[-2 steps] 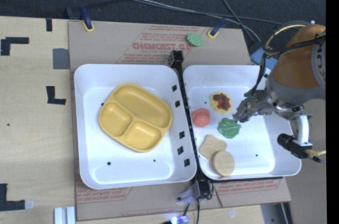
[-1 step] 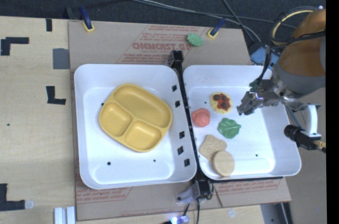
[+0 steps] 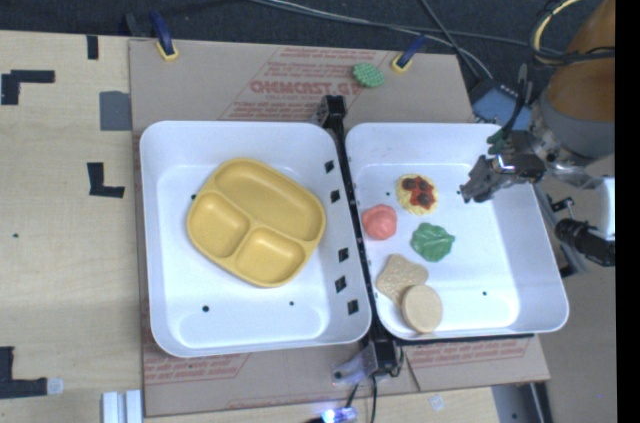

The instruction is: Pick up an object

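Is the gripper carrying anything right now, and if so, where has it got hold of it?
Nothing is held. The gripper hangs over the right bin, right of the yellow-and-red toy food, with nothing between its jaws.

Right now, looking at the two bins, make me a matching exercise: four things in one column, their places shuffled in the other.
Things:
1. yellow divided plate
2. green leafy piece
3. small green piece
4. round tan cookie

Places:
A. on the cardboard beyond the bins
B. left bin
C. right bin, near front edge
D. right bin, middle, beside the pink piece

Pairs: 1-B, 2-D, 3-A, 4-C
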Robot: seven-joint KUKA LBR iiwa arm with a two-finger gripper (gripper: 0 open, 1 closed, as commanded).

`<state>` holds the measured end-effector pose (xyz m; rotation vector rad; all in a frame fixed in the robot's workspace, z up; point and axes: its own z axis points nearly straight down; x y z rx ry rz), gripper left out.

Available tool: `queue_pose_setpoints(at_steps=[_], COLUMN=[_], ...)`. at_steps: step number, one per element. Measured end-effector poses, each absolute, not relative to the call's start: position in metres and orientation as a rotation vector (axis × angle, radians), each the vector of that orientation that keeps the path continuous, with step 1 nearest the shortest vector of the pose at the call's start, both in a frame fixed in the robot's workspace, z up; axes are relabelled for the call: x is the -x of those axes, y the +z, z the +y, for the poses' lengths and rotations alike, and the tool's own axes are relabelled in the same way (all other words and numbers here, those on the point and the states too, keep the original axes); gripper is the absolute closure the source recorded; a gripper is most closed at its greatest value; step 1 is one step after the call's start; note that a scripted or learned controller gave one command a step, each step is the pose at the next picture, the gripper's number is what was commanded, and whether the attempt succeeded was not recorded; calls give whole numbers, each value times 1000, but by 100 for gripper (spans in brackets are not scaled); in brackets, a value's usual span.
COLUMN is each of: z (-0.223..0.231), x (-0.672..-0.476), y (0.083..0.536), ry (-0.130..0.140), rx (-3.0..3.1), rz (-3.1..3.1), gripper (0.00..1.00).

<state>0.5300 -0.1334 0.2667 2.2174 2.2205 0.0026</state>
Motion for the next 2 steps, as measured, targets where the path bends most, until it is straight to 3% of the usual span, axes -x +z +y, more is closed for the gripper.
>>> queue_pose_setpoints(at_steps=[2], z=[-33], x=[-523], y=[269], ry=[1], rx=[-2215], rz=[2231], gripper=[100])
